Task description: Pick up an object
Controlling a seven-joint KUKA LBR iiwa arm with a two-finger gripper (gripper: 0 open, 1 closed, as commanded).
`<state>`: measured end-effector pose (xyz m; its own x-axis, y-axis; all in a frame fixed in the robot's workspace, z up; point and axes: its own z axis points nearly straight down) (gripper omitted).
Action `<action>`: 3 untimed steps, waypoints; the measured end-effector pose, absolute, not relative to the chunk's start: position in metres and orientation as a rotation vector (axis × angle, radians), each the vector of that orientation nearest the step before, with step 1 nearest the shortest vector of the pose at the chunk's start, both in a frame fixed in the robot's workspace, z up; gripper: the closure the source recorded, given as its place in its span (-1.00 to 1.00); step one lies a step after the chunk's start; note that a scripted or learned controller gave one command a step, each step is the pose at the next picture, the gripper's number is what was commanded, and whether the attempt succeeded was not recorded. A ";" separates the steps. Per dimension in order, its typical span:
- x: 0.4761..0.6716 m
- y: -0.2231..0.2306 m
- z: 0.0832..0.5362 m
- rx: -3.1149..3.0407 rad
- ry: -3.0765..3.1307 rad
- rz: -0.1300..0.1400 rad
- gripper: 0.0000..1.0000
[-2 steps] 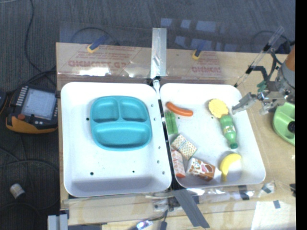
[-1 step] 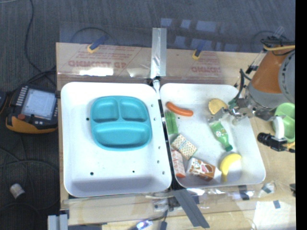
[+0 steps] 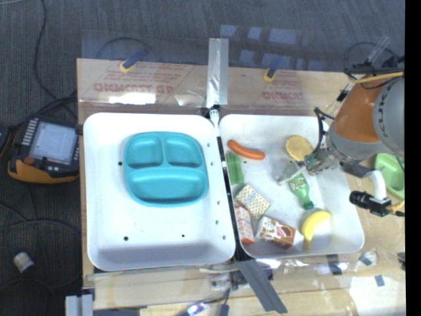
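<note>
My gripper (image 3: pixel 293 172) hangs low over the right bin (image 3: pixel 342 242), below the grey wrist and the orange band. It is just above and left of a small green bottle (image 3: pixel 302 191) that lies on the bin floor. A tan round disc (image 3: pixel 299 147) lies just behind the gripper. An orange sausage (image 3: pixel 245 151) rests at the bin's back left. A yellow lemon (image 3: pixel 316 224) sits near the front right. Nothing shows between the gripper and the bottle.
A checkered packet (image 3: pixel 252 199), a red-and-white packet (image 3: pixel 242 224), an orange box (image 3: pixel 275 232) and a green piece (image 3: pixel 235 168) lie along the right bin's left side. The left bin (image 3: pixel 105 236) holds a blue divided plate (image 3: pixel 164 168). A green object (image 3: pixel 393 173) sits outside, at right.
</note>
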<state>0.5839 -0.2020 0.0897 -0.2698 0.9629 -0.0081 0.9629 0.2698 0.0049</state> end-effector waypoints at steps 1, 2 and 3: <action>0.584 -0.200 0.099 1.893 2.497 0.005 1.00; 0.606 -0.157 0.229 1.953 2.463 -0.004 1.00; 0.598 -0.190 0.157 1.860 2.537 -0.007 1.00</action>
<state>0.5983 -0.1904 0.1568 -0.3011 0.9536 0.0006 0.9536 0.3011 -0.0061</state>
